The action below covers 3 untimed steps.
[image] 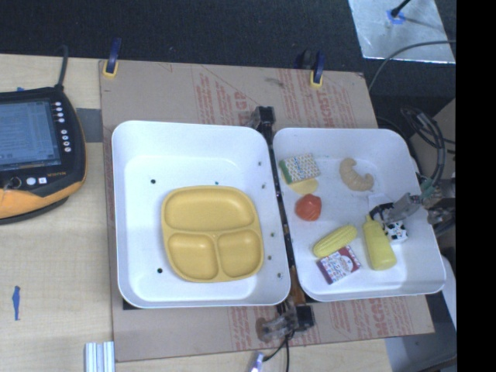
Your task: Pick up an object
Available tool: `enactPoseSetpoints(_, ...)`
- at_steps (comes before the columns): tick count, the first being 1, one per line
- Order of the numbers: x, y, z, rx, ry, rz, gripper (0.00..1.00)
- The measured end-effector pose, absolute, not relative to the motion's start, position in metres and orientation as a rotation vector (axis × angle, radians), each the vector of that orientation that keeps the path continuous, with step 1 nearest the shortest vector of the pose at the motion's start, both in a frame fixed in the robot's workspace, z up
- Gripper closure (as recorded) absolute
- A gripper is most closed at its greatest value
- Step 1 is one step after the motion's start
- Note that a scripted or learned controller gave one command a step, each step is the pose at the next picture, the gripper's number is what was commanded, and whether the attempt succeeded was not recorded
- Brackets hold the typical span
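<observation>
Right bin [422, 281]: six small items near front. Left bin [132, 285]: one yellow tray [211, 232]. Gripper [395, 208]: grip state unreadable.

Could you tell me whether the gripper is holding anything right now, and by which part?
It cannot be told. The gripper sits low in the right bin, beside a yellow block.

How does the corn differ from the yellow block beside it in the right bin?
The corn is bumpy and lies slanted, tapering at its ends; the yellow block is smooth, blunter and lies nearly straight up the view. The corn sits mid-bin, the block nearer the right wall. Both are yellow and similar in length.
</observation>
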<state>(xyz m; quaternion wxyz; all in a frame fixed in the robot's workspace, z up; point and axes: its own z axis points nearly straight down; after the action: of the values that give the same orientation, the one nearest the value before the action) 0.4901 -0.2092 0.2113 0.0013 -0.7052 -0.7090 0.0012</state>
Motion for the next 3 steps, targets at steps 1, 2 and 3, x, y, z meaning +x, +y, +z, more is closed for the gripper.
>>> enactPoseSetpoints(1, 0.525, -0.211, 0.098, -2.209, -2.228, 0.006, 0.0)
enactPoseSetpoints(2, 0.526, -0.213, 0.111, -2.21, -2.234, 0.005, 1.0)
enactPoseSetpoints(3, 0.548, -0.153, 0.103, -2.211, -2.231, 0.002, 1.0)
